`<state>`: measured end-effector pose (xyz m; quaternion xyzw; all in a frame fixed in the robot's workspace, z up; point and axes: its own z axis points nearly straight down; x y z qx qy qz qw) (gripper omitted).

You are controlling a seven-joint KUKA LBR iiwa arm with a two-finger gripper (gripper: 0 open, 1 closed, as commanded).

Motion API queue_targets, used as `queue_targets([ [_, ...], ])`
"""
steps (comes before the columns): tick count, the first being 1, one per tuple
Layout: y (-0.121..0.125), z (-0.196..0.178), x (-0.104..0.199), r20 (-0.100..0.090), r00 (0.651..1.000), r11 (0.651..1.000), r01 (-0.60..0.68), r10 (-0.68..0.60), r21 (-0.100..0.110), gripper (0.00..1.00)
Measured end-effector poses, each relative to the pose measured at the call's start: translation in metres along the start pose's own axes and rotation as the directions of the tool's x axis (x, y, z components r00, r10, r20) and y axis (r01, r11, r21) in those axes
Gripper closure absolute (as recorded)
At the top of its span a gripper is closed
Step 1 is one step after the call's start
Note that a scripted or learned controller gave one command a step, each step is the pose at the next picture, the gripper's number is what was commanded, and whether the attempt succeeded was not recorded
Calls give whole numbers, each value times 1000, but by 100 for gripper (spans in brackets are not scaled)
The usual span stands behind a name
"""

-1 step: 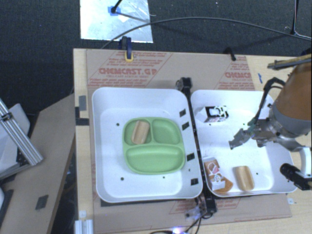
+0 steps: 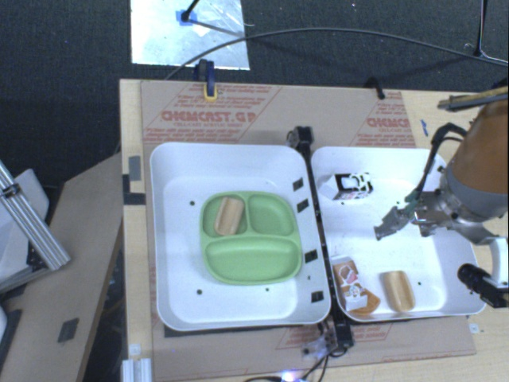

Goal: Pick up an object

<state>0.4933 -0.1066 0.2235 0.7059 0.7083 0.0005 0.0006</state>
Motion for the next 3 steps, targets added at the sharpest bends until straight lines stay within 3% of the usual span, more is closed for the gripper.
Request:
queue_targets([
  [2,-6,92,-1,-1,1000,1000,-3,3,5,0],
  [3,-4,139,-5,8,1000,1000,-8,8,-8,0],
])
